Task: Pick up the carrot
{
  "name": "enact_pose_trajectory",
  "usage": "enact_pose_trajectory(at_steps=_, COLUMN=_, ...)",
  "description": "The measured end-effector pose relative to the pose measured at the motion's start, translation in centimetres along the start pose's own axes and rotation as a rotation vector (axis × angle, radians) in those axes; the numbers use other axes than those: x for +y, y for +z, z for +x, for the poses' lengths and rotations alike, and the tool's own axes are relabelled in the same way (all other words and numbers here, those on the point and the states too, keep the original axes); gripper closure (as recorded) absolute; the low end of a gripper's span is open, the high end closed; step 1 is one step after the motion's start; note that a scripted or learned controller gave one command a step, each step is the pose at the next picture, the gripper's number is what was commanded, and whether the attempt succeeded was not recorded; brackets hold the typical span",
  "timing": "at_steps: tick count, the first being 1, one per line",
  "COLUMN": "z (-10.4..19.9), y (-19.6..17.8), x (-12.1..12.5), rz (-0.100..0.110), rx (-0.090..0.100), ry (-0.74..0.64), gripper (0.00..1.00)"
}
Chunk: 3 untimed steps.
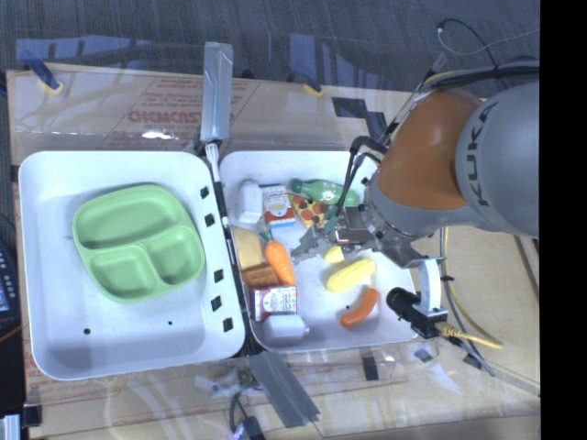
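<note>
Wrist bulk hides my gripper; aperture unclear. Left, the carrot sits wedged among packets; I risk grabbing neighbours.

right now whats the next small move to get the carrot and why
Probably shift the gripper a little to the view's left and lower it over the carrot. The carrot lies in the right bin beside the gripper's tips, not between them, with a yellow piece close on its far side.

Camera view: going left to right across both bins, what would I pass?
Green divided plate → carrot → yellow corn → the arm's orange band.
</note>
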<state>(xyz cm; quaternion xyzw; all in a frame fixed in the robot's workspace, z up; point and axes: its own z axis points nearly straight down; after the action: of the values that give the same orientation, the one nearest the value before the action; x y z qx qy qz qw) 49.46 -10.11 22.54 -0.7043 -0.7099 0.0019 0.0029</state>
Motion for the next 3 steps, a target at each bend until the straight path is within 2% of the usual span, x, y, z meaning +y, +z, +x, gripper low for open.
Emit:
enact_pose_trajectory(at_steps=1, z=0.3, y=10.4, x=4.1, rz=0.001, rx=0.000, ry=0.393, gripper=0.00)
enact_pose_trajectory(at_steps=2, z=-3.9, y=13.4, x=1.8, rz=0.000, rx=0.002, ry=0.667, gripper=0.00)
enact_pose_trajectory(at_steps=3, z=-3.9, y=12.6, x=1.7, rz=0.004, rx=0.002, ry=0.664, gripper=1.00)
